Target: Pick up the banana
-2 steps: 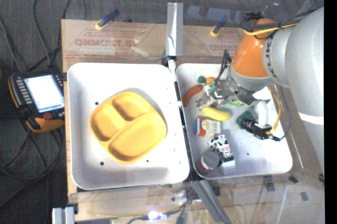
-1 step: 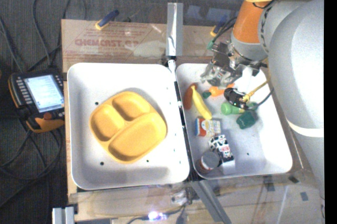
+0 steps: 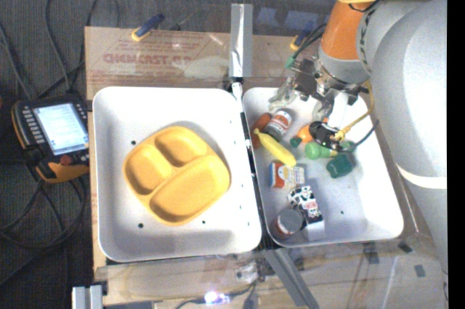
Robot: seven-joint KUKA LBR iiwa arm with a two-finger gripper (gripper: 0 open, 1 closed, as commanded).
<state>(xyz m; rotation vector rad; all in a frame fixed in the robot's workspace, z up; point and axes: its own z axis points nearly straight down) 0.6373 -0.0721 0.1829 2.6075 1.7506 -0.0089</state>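
Banana lay in the right bin, close to its left wall, long axis running diagonally from upper left to lower right. Left bin held a yellow divided plate, irrelevant to your step. Banana's upper end touched a small bottle; a milk carton sat just below it, green toys just to the right. Hand hovered over the bin's upper edge, above and right of the banana; whether it was open, you could not tell from this view. Judgement: you needed to bring it down-left, align the closing direction across the banana's short width, and grip mid-length to avoid bottle and carton.
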